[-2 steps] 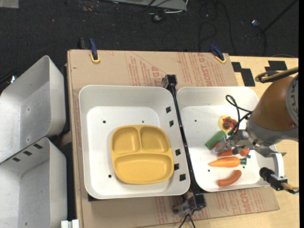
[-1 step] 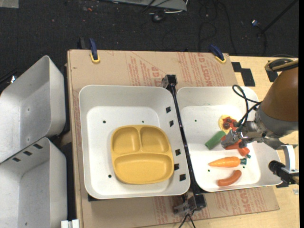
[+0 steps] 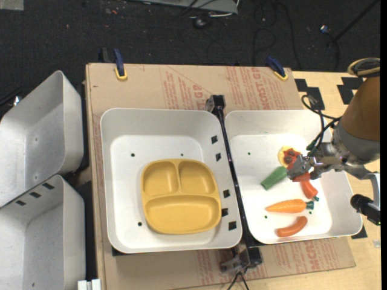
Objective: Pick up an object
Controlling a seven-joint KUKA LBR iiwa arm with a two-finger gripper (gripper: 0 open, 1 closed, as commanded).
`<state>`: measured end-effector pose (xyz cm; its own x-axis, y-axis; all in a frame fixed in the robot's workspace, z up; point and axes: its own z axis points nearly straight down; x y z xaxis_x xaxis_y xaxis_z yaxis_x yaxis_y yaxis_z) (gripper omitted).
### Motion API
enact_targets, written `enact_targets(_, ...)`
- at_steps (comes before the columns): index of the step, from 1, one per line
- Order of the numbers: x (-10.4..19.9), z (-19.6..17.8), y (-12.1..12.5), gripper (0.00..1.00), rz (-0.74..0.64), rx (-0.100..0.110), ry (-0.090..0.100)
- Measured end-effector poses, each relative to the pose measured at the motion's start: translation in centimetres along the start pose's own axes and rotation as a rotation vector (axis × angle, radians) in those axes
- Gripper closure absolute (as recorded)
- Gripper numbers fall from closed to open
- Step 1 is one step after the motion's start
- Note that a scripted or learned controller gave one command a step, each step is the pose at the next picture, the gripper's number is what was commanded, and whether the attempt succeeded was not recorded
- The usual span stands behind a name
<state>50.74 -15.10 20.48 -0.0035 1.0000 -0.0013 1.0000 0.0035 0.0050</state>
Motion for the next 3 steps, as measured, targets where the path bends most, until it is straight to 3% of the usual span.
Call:
enact_targets(1, 0.9, -5.5, -0.2, 1.0, -0.001, -0.001, 0.0)
enact_targets(3, 12.2, -4.7, 2.7, 1.0, -0.004, 0.006, 0.003)
